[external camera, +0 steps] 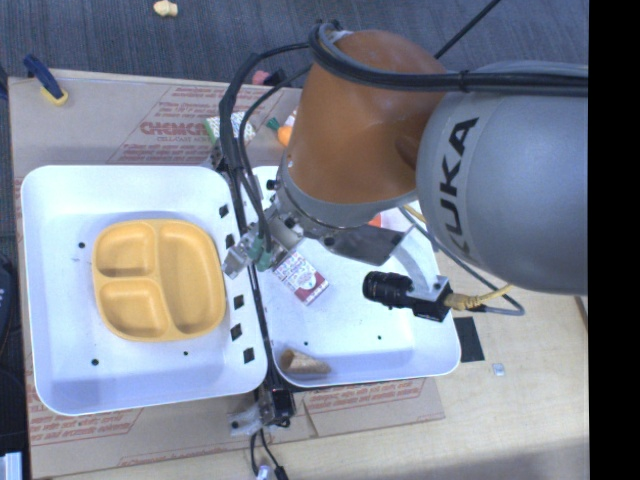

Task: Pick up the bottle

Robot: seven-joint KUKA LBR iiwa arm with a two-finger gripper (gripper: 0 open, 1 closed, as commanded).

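My gripper (pixel 256 252) hangs low over the left edge of the right bin (pixel 430 353), close to the wall between the two bins. A small greenish piece (pixel 263 257) shows at its tip, too small to identify as the bottle. The big orange and grey wrist (pixel 360 128) hides most of the right bin, including whatever lies under it. Just right of the gripper lies a red and white packet (pixel 304 276).
A yellow divided plate (pixel 158 276) sits in the left bin (pixel 50 208). A brown lump (pixel 301 365) lies at the right bin's front edge. Small orange and green items (pixel 284 128) peek out behind the wrist. A black cable connector (pixel 400 292) hangs over the right bin.
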